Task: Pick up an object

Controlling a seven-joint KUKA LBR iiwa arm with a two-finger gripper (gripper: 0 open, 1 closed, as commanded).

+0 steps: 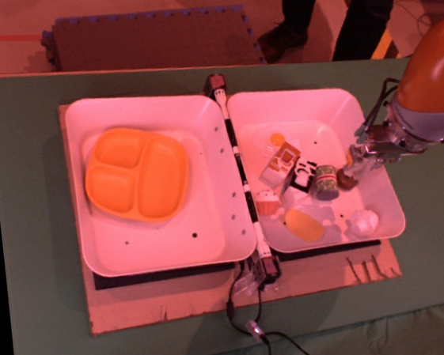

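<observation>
The right bin (334, 108) holds several small objects. A small green and brown can (324, 182) lies near its right side. My gripper (348, 176) hangs low just to the right of this can, close to or touching it. A white and orange box (282, 162) lies left of the can. A small orange-banded cup (268, 202) sits by the divider. An orange oval piece (304, 225) and a white crumpled lump (362, 221) lie near the front wall. I see nothing clearly held.
The left bin (102, 242) bears an orange divided plate (136, 174). A black and white striped bar (239, 171) runs between the bins. Cables (254, 320) trail off the front of the bench. A person's legs (329, 1) stand behind the bench.
</observation>
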